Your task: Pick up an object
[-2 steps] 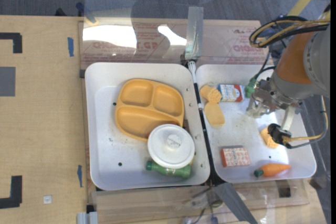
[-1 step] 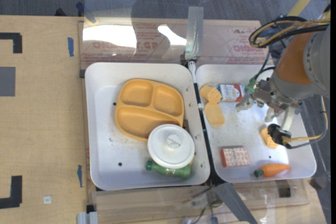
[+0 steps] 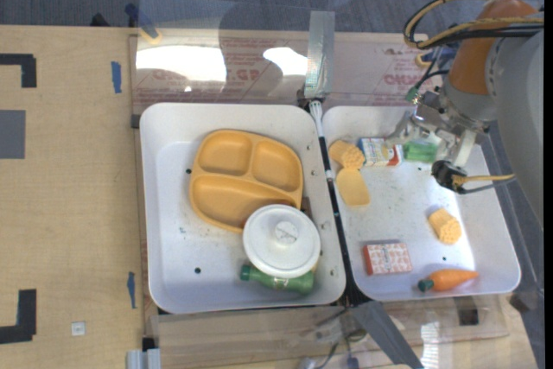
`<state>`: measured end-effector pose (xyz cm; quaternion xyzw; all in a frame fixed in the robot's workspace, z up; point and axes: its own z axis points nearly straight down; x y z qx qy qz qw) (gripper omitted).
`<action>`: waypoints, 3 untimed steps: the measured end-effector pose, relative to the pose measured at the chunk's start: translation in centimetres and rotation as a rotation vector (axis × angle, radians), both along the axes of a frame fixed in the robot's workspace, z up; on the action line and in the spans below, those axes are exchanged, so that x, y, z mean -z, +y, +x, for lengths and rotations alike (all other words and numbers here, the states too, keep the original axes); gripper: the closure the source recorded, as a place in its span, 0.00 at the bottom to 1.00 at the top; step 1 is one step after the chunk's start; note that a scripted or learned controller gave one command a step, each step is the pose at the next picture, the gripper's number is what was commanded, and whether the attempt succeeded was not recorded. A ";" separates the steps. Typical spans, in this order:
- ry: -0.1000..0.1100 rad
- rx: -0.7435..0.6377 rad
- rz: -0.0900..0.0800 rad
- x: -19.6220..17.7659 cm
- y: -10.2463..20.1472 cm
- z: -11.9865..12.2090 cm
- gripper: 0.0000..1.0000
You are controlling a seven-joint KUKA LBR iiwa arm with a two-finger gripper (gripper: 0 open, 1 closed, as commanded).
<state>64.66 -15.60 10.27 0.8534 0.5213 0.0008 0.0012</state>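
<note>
Claw [image 3: 432,136] is seen low over the far right corner of the right bin [image 3: 501,231], hanging just beside a green item [image 3: 421,152]; whether it is released or clenched cannot be told, and nothing is seen grasped. The step in hand is judged to be the approach, with no object yet lifted. Candidates are spread across that bin: a small white carton [image 3: 377,151] with a red end near the far edge, touching the green item; two yellow pieces [image 3: 350,171] by the left wall; a round yellow piece [image 3: 446,225] toward the right wall; a red and white packet [image 3: 386,257] and a carrot [image 3: 449,280] near the front edge. In the left bin [image 3: 164,212] a yellow divided plate [image 3: 246,175], a white lidded bowl [image 3: 281,238] and a green piece [image 3: 278,279] are kept. A descent centred on one item, clear of its neighbours, is called for next. Red print on the panel [image 3: 406,65] behind the bins is too faint to be read, as is the packet's label.
</note>
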 end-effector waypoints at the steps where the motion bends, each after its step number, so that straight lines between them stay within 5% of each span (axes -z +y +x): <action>1: 0.002 -0.413 0.017 0.5 -4.6 2.5 0.00; 3: -0.011 -0.481 -0.009 0.6 -3.7 1.9 0.00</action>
